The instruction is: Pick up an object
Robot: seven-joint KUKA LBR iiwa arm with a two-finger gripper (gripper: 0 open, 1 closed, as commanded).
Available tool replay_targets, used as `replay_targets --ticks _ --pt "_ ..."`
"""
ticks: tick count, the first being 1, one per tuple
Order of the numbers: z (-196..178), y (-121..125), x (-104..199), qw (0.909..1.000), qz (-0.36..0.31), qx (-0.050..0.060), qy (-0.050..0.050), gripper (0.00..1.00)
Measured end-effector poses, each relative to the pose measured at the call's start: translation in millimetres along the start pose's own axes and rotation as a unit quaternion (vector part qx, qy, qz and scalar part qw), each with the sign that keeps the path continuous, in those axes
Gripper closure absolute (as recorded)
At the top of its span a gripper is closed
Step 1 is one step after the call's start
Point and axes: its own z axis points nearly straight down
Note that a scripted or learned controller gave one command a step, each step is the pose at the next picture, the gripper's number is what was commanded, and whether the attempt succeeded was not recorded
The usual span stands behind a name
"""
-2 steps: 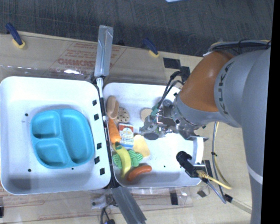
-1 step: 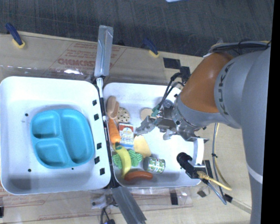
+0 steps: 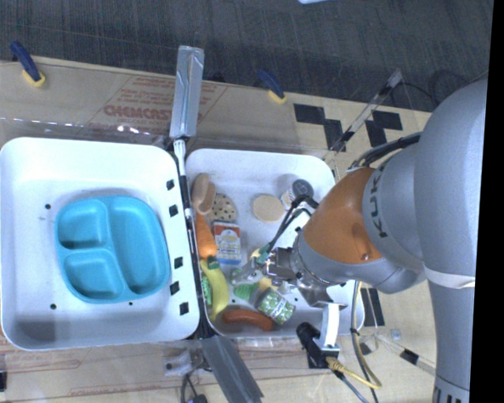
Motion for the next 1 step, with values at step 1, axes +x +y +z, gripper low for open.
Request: replay_targets --ticks 1 --pt "-24.4 12.9 -33.6 0.985 -0.173 0.003 0.001 0.0"
